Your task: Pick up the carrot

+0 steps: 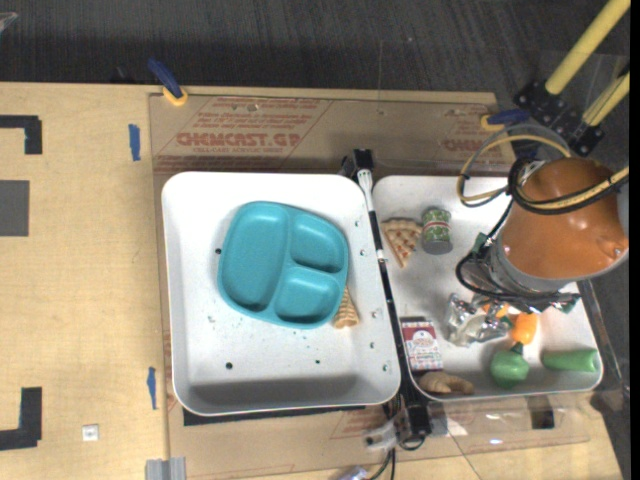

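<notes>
Where fingers (478, 320) hover, right bin (440, 190) holds carrot (524, 326).

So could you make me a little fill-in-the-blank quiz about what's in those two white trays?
1. The divided plate in the left bin is coloured ____.
2. The gripper hangs over the ____ bin.
3. The orange carrot lies beside a ____ vegetable.
4. The small can stands near the ____ edge of the right bin.

Missing words: blue; right; green; far
</notes>
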Robot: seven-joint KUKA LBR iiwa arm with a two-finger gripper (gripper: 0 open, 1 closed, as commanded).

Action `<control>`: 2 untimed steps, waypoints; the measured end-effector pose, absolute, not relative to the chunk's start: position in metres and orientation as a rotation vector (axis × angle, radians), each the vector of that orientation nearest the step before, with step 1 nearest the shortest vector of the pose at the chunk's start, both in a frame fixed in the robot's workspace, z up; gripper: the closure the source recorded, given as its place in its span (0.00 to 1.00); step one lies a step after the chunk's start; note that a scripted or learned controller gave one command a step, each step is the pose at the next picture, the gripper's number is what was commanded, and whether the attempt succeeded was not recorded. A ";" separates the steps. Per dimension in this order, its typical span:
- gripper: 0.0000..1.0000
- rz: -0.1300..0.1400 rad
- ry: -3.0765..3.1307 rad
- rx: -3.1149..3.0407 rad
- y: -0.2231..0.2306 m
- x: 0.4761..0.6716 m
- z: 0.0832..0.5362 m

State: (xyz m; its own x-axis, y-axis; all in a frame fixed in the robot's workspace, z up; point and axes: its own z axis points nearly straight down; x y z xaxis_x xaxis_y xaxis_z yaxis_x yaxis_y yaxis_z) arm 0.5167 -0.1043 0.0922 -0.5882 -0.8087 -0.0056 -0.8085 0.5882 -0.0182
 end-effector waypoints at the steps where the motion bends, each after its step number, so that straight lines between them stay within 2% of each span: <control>1: 1.00 -0.017 2.588 -1.751 -0.138 0.486 0.092; 2: 1.00 -0.016 2.641 -1.669 -0.102 0.561 0.092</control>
